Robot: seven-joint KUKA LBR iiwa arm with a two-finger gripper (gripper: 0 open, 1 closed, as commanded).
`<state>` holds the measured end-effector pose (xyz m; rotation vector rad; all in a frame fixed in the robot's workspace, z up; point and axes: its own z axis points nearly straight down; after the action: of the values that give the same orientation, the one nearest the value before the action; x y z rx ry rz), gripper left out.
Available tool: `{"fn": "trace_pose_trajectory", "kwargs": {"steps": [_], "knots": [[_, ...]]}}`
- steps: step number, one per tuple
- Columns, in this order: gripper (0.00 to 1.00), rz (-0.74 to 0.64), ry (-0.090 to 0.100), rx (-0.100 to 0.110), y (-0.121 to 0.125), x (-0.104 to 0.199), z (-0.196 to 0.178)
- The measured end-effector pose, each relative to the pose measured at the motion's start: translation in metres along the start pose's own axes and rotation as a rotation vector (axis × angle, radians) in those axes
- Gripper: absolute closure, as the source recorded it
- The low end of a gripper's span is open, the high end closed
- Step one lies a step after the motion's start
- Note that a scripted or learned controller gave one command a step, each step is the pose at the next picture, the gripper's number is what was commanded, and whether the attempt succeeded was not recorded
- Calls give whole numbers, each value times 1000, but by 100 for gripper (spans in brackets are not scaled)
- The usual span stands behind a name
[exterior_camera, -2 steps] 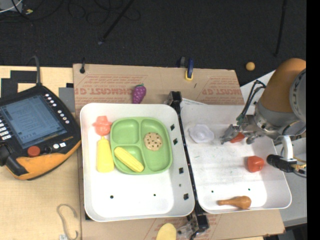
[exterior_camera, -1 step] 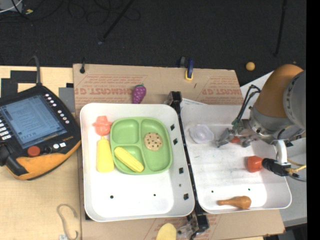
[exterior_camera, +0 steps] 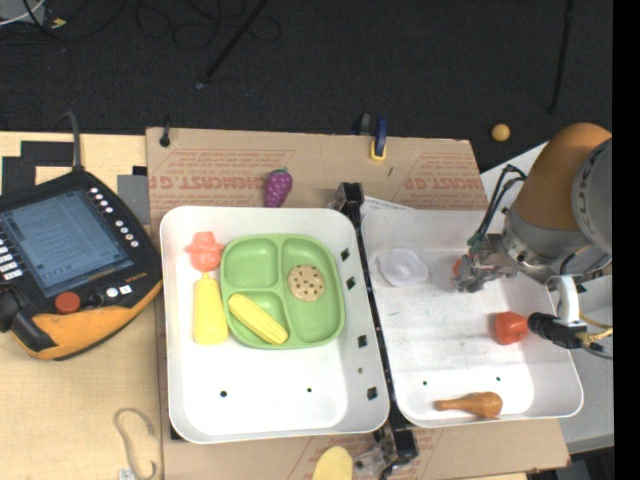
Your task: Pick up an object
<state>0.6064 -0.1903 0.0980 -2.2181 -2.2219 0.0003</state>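
pincer (exterior_camera: 470, 276) low in right bin (exterior_camera: 440, 388), opening cannot be told; red block (exterior_camera: 509, 327) just beside; clear cup (exterior_camera: 402, 266) near.

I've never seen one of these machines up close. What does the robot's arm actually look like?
The arm coming in from the right is a thick rounded tube, grey with a broad orange band above the wrist. Thin dark cables loop down beside it toward the gripper, a small dark metal piece with a touch of red at the tip, low over the right bin. No lettering is readable on it.
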Motion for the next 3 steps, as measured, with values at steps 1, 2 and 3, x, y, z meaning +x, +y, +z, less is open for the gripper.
{"fn": "trace_pose_trajectory", "kwargs": {"steps": [1,2,3], "knots": [[100,3,-1,-3,-7,3,-46],[100,2,-2,-5,-10,11,-103],[100,2,-2,-4,-10,9,-131]]}}
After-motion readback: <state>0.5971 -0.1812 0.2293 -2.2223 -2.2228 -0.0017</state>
